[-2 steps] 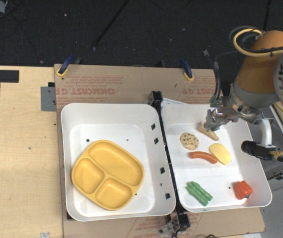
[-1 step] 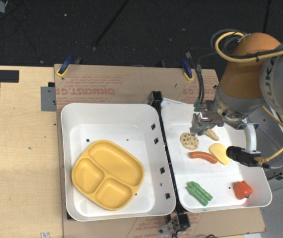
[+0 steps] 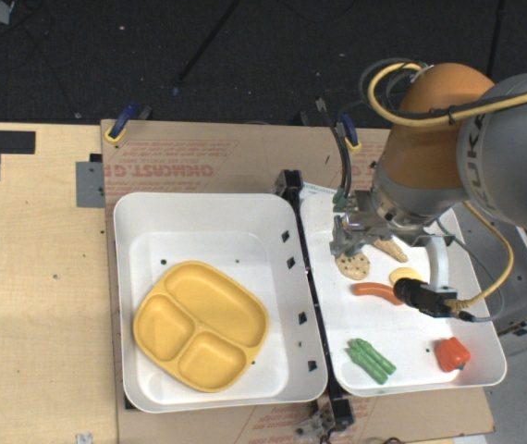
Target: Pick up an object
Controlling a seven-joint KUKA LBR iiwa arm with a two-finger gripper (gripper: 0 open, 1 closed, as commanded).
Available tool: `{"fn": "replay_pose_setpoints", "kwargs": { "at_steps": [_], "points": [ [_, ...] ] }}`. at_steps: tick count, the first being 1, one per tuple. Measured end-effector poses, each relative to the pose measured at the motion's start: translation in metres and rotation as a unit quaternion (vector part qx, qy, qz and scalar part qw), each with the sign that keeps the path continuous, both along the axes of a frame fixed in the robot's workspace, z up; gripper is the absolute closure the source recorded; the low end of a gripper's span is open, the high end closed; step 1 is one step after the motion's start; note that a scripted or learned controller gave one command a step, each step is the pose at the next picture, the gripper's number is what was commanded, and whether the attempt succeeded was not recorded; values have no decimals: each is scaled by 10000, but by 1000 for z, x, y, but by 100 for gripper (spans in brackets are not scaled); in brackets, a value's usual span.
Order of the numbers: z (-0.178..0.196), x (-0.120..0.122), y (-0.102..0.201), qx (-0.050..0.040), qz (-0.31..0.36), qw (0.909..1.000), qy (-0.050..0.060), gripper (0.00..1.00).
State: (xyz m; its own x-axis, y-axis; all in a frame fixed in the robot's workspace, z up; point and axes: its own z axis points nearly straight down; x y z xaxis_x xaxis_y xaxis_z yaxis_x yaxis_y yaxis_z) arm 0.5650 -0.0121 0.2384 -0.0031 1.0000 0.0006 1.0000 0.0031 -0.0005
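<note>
Brown, round cookie (image 3: 352, 265) lies in the right bin (image 3: 485, 373), directly under the gripper (image 3: 348, 244). Whether its fingers are spread, I cannot tell. Best to descend straight, straddle the cookie, avoid the orange carrot (image 3: 375, 291) beside it.

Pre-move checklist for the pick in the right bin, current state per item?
1. Gripper over the right bin: ok, it sits above the bin's upper left part.
2. Target under the gripper: ok, the round cracker lies just below it.
3. Object held: not ok, nothing visible between the fingers.
4. Finger opening: cannot tell, the wrist hides it.
5. Neighbours apart from the target: ok, the orange carrot-like piece, green bean pod and red piece lie separate from the cracker.
6. Left bin: ok, the yellow divided plate rests inside, away from the arm.
</note>
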Motion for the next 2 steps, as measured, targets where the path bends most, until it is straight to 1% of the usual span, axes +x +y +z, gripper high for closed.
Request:
{"fn": "replay_pose_setpoints", "kwargs": {
  "at_steps": [1,2],
  "points": [
    [-2,-2,52,1,3,10000,3,100],
    [2,-21,100,1,4,10000,0,100]
  ]
}}
